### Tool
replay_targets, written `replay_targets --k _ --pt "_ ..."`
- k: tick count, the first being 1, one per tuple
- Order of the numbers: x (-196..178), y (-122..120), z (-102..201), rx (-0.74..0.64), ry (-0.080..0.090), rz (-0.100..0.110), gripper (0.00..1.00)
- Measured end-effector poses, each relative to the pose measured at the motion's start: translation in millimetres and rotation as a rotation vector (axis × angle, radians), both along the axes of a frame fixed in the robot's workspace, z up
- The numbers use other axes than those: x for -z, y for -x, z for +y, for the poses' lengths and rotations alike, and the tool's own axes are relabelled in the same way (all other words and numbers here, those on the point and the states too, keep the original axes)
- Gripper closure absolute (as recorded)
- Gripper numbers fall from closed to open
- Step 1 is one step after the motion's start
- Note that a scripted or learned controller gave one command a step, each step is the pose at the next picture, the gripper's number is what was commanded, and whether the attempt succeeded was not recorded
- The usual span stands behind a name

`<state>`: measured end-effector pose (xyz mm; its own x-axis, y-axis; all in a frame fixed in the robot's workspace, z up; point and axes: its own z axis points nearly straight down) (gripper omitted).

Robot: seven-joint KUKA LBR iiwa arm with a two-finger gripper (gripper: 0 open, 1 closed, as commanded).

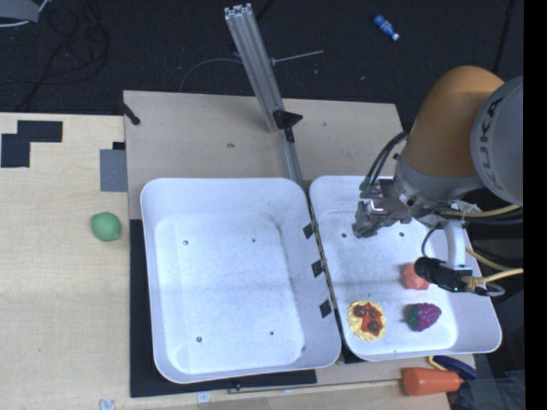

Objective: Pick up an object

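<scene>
arm: a grey arm with an orange band is seen reaching in from the right, over the right bin (487, 336).
tool (366, 225): it is held low over the upper-left part of the right bin, above bare floor, with no object seen under or in it; whether it is open or closed cannot be told from this slant.
task objects: three small toys are gathered in the lower part of the right bin, probably so they sit within the arm's reach.
pizza toy (367, 319): a yellow piece with red spots, lying flat near the bin's lower-left corner, well apart from the tool.
purple grapes (423, 316): set just right of the pizza toy, near the bin's front rim.
red piece (414, 278): lying beside a black part of the wrist, partly hidden by it, so its kind cannot be told.
left bin (154, 196): placed touching the right bin along clips at the shared edge, likely so things can be moved across.
outside the bins: a green ball (106, 226) rests on the tabletop (51, 297) to the left; an orange carrot-like toy (430, 380) lies below the right bin.
judgement: the tool is not yet set over any toy; a shift toward the lower bin would be needed.
</scene>
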<state>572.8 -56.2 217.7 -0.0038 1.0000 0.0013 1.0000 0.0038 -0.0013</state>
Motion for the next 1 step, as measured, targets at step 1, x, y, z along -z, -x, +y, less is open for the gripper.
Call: replay_targets --k 1 --pt "6.6 11.9 45.4 0.001 0.001 0.0 1.0"
